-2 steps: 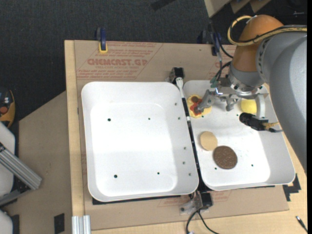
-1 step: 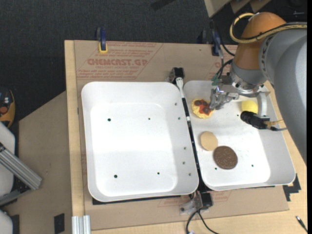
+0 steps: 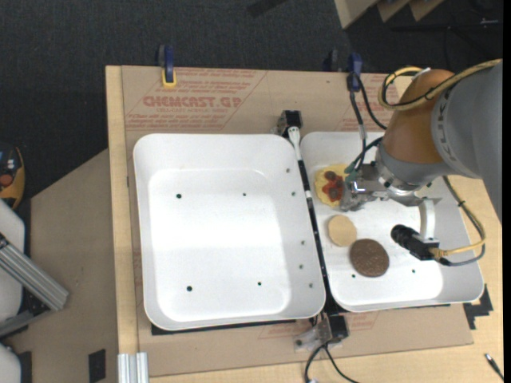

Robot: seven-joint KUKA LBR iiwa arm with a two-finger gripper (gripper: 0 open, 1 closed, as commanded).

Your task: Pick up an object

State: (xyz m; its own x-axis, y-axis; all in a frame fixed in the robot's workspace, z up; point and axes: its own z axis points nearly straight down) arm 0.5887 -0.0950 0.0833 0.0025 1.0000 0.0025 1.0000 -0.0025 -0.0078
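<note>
Three objects lie in the right bin (image 3: 415, 294). A yellow piece with red spots (image 3: 328, 183) sits near its left wall. Below that lies a tan disc (image 3: 342, 230), and a larger brown disc (image 3: 369, 258) rests just right of and below the tan one. My gripper (image 3: 352, 196) reaches down from the grey arm with the orange band (image 3: 415, 126), and its tip stands right beside the yellow piece, at its right edge. The arm hides the fingers' stance.
The left bin (image 3: 160, 238) is a shallow white tray with several small dark dots on its floor. A black cable and connector (image 3: 413, 242) hang over the right bin's right side. Both bins rest on a cardboard sheet (image 3: 196, 94) clamped at the far edge.
</note>
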